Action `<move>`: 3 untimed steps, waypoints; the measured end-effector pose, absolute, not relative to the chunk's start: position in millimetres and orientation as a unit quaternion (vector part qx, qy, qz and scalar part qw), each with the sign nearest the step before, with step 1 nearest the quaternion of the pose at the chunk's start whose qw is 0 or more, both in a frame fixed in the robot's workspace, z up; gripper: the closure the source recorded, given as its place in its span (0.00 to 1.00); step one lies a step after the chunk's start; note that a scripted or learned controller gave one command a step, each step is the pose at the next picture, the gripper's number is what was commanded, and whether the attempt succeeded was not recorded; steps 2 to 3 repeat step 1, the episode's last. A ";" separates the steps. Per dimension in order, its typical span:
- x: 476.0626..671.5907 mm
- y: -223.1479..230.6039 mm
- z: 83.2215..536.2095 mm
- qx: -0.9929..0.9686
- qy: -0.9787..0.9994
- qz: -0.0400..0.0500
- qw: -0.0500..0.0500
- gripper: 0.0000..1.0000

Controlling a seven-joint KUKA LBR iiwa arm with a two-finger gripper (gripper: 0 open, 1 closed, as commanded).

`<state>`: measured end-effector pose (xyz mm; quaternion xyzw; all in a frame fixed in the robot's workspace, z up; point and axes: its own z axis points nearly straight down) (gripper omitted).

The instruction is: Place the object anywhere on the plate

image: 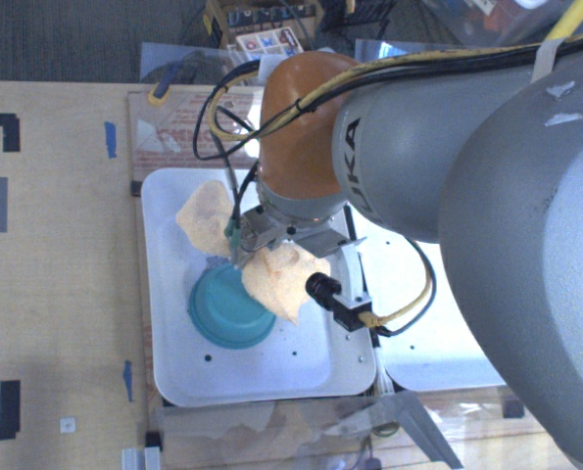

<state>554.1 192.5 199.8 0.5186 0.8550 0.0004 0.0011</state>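
A teal round plate (pixel 227 309) lies in the left white bin (pixel 173 360), toward its lower left. Two pale yellow crumpled lumps are in the same bin: one (pixel 208 216) at the upper left, another (pixel 279 280) touching the plate's right edge. The arm's orange band and grey wrist hang over the bin's middle. The gripper (pixel 238 246) reaches down between the two lumps, just above the plate's top rim; its tips are mostly hidden by the wrist.
The right white bin (pixel 418 341) lies under the big grey arm link. A black cable fitting (pixel 332 300) juts from the wrist over the bin divider. Wooden bench with blue tape marks extends left.
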 end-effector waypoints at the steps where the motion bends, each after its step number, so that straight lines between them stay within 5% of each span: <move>1: 554.1 192.8 200.3 0.519 0.855 0.001 0.001 0.00; 3: 554.1 192.8 200.3 0.519 0.855 0.001 0.001 0.00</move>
